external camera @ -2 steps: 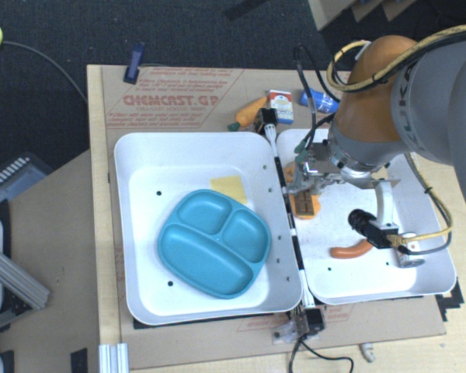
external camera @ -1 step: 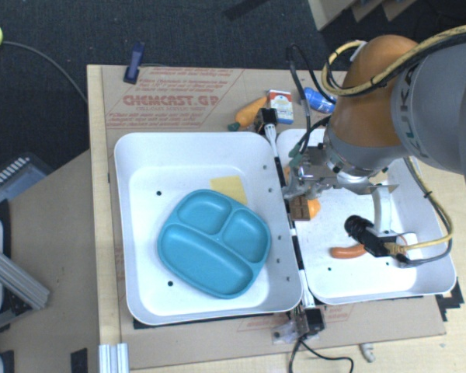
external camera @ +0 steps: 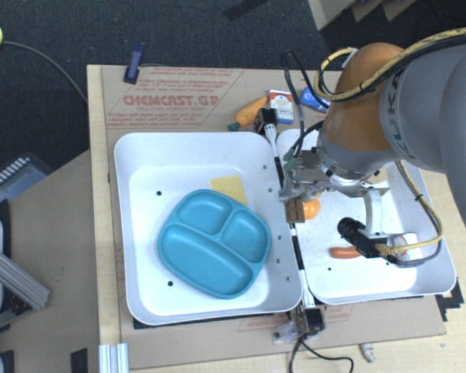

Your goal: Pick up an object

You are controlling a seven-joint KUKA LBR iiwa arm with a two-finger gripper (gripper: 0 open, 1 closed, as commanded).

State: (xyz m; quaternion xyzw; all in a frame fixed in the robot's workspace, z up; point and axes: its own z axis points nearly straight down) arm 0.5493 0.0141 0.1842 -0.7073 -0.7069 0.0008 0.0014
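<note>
The pincer [external camera: 297, 205] hangs right of centre over the right bin's [external camera: 419, 286] left edge; whether it is wide or narrow I cannot tell; an orange object [external camera: 311, 207] lies just beside it; a blue divided plate [external camera: 213, 242] fills the left bin [external camera: 140, 208], touching a yellow piece [external camera: 230, 186].

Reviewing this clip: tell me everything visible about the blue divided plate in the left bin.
The blue divided plate is light blue, looks like smooth plastic, and has a rounded outline with raised ridges splitting it into three compartments: one long, two smaller. It lies flat and upright on the floor of the left bin, turned at an angle to the bin walls, toward the near right part. Its far edge overlaps a pale yellow flat piece. Nothing sits in its compartments, and the arm is clear of it.
</note>
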